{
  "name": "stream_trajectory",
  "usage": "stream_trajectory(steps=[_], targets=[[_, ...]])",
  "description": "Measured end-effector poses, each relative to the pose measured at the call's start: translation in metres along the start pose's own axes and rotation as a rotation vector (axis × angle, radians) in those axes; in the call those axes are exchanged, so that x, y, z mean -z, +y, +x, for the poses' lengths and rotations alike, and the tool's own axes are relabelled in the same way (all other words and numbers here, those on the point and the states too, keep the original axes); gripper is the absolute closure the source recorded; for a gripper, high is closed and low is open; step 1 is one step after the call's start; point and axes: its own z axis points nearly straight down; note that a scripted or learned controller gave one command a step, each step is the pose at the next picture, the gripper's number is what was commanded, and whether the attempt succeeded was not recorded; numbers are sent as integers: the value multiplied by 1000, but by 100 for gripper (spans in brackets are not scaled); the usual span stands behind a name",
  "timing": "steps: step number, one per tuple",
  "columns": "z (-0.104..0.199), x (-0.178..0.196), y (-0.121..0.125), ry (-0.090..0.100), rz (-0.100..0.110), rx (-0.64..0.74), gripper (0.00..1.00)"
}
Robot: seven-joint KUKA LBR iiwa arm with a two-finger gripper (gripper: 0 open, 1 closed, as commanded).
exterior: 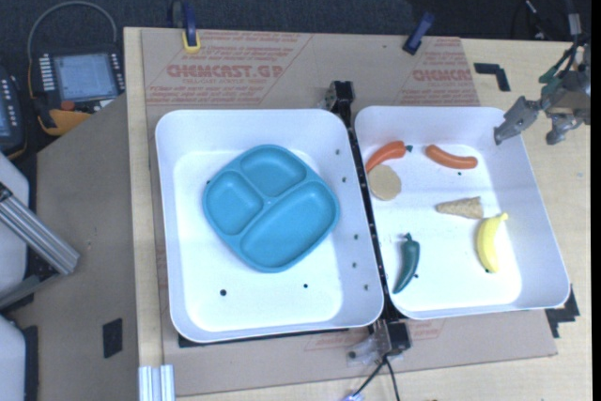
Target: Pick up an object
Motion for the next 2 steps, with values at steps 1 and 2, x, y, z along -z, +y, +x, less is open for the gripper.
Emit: stream_trajectory(steps=[1, 2], targets=[[1, 8, 2, -3, -14, 4, 0], [-6, -53, 3, -1, -7, 3, 0]])
